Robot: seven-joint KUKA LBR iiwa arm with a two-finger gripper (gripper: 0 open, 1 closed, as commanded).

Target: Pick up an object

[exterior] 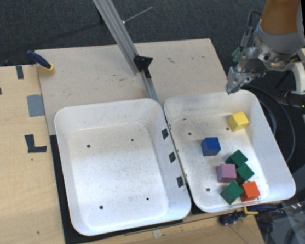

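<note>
The right bin [190,114] holds several small blocks. A yellow cube [238,120] lies near its far right side, and a blue cube [210,146] sits toward the middle. Near the front right corner cluster a purple cube [226,172], three dark green blocks [237,159] and an orange cube [251,190]. My gripper [234,84] hangs over the bin's far right rim, up and to the right of the yellow cube, with nothing seen between its fingers.
The left bin [114,167] stands beside the right one. A slanted metal bar [121,34] crosses the bench behind the bins. A blue and yellow clamp [40,60] lies at the far left. Black cables run along the right of the bench.
</note>
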